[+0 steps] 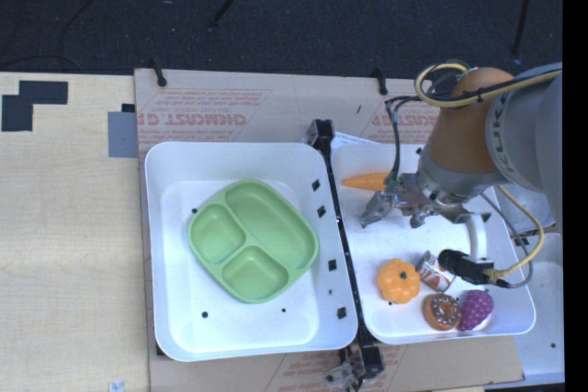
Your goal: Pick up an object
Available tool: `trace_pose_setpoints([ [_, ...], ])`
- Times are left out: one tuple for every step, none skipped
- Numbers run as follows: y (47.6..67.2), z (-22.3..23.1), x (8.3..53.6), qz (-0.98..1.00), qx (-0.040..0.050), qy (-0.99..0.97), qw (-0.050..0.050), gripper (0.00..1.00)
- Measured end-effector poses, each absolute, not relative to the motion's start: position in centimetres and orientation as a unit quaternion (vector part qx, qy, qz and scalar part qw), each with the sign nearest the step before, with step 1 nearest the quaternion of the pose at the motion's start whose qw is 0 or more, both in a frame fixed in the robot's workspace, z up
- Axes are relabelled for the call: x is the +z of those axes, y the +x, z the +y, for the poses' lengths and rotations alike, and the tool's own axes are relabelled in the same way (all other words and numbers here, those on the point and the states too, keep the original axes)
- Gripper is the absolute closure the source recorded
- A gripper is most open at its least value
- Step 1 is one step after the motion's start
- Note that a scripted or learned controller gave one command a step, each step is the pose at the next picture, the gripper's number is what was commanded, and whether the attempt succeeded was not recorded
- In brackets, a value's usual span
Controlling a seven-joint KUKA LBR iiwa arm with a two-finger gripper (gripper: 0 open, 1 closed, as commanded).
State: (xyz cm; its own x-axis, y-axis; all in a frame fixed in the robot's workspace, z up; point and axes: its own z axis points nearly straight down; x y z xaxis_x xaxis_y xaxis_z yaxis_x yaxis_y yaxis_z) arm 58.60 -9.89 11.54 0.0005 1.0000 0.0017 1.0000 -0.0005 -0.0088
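orange carrot [366, 182] lying flat, tip toward frame left, upper part of right bin | orange pumpkin [398, 280] upright, lower middle of right bin | small red-white can [432, 273] tipped, just right of pumpkin | brown donut [441, 312] flat, lower right | purple grapes [475, 308] touching donut's right side

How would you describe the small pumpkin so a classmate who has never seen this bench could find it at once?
Start at the right-hand white bin, the one the grey arm reaches over. Look toward its near edge, where a few small toys sit together; the pumpkin is the leftmost of them. It is round, ribbed and orange-yellow, unlike the brown donut and purple grapes to its right.
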Motion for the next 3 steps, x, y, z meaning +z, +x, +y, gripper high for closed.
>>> trace_pose_setpoints([
  [58.7,-10.1,12.9,-0.705,0.0016,-0.709,0.002,1.0],
  [57.9,-9.7,18.4,-0.706,-0.0007,-0.708,0.0,1.0],
  [57.7,-10.6,24.4,-0.706,-0.001,-0.708,-0.002,1.0],
])
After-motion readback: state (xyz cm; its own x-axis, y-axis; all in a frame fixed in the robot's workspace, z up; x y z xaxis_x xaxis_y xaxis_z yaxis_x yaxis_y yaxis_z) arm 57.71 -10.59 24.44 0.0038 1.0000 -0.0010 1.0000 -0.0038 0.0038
